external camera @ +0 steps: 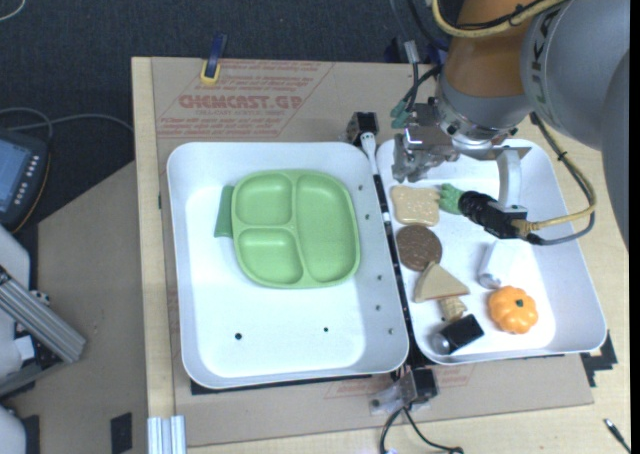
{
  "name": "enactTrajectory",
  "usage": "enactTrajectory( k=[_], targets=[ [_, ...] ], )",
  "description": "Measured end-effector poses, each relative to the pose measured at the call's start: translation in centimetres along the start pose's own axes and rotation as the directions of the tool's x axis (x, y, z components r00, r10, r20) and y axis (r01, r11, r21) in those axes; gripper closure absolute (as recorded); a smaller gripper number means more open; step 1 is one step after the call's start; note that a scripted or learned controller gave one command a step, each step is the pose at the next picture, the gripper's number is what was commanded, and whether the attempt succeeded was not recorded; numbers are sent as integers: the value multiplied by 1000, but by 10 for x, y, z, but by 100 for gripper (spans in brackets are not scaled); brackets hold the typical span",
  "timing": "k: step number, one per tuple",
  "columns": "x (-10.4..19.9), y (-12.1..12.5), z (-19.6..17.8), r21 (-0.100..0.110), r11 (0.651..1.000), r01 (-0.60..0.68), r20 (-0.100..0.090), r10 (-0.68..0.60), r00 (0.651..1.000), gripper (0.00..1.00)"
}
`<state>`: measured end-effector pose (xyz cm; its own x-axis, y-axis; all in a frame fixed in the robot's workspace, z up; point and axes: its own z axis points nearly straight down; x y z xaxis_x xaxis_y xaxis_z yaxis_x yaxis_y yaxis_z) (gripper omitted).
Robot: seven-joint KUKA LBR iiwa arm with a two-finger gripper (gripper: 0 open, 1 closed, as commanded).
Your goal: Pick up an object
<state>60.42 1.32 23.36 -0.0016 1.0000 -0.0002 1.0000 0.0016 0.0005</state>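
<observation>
Camera view: the gripper [413, 168] is lowered over the cracker [414, 205]; its grip cannot be told. Nothing is lifted yet.

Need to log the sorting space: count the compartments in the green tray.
3. The green divided tray in the left bin has one upper-left compartment, one lower-left compartment, and one long compartment down its right side. None appear hidden.

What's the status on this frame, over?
Gripper low over right bin, fingers unclear. Nothing seen held. Tan square block just below it, brown disc and orange pumpkin nearby.
</observation>
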Motion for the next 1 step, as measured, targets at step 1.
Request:
enactTrajectory(
  k=[1],
  targets=[
    [-4,0,0,0,1000,-2,0,2,1000,100]
  ],
)
